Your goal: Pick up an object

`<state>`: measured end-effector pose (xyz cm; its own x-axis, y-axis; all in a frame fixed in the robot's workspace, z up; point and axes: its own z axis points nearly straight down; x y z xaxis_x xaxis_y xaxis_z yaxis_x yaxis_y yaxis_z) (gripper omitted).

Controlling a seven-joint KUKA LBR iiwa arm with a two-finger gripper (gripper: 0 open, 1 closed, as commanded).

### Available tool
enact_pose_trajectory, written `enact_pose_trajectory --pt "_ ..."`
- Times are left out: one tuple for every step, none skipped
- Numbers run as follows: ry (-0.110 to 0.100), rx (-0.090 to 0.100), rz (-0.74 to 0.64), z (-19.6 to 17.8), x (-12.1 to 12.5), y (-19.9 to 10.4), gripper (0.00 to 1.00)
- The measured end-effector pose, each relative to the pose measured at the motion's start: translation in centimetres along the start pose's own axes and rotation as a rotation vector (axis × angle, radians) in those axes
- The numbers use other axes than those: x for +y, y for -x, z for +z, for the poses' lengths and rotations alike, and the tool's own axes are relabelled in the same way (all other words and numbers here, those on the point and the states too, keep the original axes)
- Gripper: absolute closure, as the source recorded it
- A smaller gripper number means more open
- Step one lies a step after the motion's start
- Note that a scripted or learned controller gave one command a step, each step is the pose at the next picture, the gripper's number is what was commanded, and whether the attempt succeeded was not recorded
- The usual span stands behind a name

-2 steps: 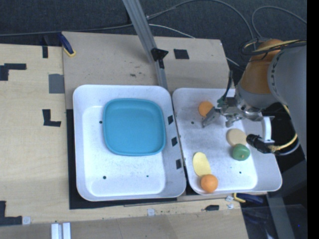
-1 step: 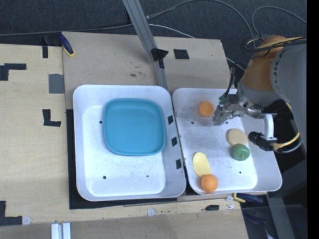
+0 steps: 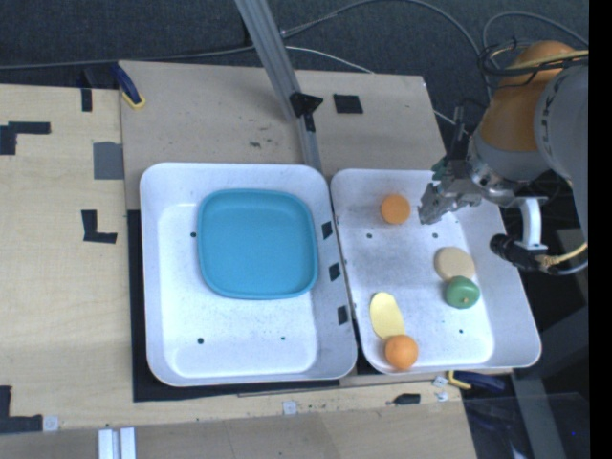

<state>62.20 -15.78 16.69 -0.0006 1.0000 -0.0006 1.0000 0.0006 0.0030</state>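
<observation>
Both white bins (image 3: 172, 352) look like smooth moulded plastic, faintly speckled with grime, and the turquoise square plate (image 3: 256, 243) in the left one has a matt plastic sheen. The bench (image 3: 57, 256) beneath appears to be pale, matt wood, while the slanted bar (image 3: 273, 46) at upper centre looks like brushed grey metal.

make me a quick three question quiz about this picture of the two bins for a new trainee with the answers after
1. True or false: the blue plate lies in the left bin.
2. Which thing lies nearest the gripper? A) green ball B) orange ball C) yellow piece
3. How many orange balls lie in the right bin?

Key:
1. True.
2. B. It lies just left of the gripper in the view, near the bin's far end.
3. Two: one near the gripper, the other at the near edge, touching the yellow piece.
</observation>
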Motion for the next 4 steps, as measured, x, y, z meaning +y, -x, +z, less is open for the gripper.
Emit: enact_pose_trajectory --pt "0.001 0.0 0.0 -5.2 0.1 0.0 1.0" --pt "-0.002 0.001 -0.003 -6.3 -1.3 -4.8 1.0" --pt "-0.004 0.001 -0.003 -5.9 -2.6 -9.0 1.0" --pt "-0.004 0.001 -0.003 -4.9 -4.6 -14.1 1.0"
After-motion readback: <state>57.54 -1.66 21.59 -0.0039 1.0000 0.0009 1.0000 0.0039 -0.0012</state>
